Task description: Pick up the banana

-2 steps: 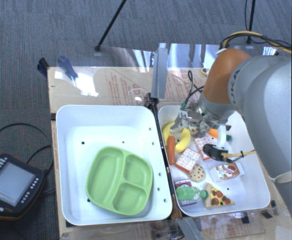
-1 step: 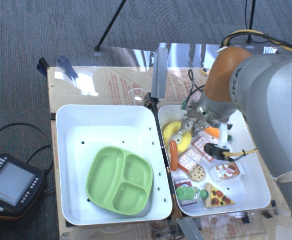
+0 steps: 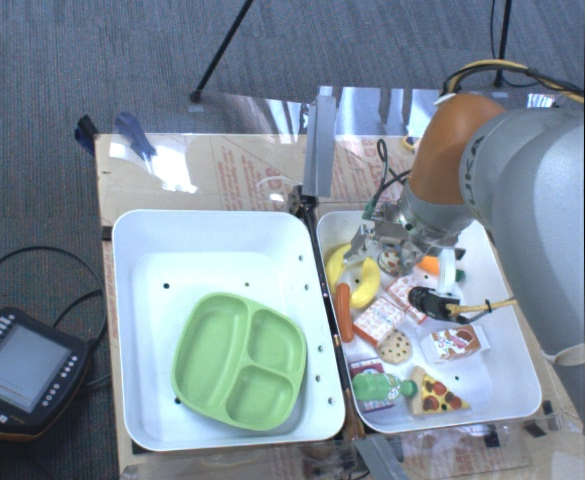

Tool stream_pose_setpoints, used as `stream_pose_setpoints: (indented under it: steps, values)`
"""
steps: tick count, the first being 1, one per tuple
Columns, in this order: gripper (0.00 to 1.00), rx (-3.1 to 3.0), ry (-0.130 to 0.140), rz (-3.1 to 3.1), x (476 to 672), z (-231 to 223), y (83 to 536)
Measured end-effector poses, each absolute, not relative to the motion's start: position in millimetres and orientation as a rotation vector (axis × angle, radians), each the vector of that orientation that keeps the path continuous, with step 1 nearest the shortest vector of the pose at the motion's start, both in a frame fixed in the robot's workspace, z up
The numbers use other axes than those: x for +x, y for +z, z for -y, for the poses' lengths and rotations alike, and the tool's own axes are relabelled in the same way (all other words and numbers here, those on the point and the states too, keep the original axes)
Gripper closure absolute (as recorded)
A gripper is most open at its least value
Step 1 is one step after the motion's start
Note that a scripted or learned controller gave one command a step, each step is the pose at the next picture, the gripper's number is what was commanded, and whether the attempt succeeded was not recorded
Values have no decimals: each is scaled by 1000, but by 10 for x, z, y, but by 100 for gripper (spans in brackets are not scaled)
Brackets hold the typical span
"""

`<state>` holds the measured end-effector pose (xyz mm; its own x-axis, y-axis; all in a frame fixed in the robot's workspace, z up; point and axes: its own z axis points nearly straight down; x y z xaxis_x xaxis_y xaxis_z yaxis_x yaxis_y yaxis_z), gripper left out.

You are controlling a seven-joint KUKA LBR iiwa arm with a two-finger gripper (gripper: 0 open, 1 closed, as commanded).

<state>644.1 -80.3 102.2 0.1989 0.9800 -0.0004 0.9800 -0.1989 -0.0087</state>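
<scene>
- Hovering over the right bin [image 3: 517, 363], our tool [image 3: 384, 246] sits just above the banana [image 3: 360, 280], so we judge the reach-and-grasp step is in hand.
- We see the banana in the right bin's upper-left corner, close to the wall it shares with the left bin [image 3: 142, 268], just beside an orange carrot-like toy [image 3: 344, 313].
- We cannot tell how the tool stands; the wrist hides it from us.
- We see nothing lifted clear of the right bin's floor, so we count the pick as not yet done.
- Next, we think the move calls for a firm hold on the banana alone, then a straight lift away from the crowded toys in the right bin.
</scene>
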Motion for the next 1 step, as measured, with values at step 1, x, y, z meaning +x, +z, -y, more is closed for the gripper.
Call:
stream_pose_setpoints:
  steps: [1]
  values:
    - [100,-2425,10,1984,6441,803,1118]
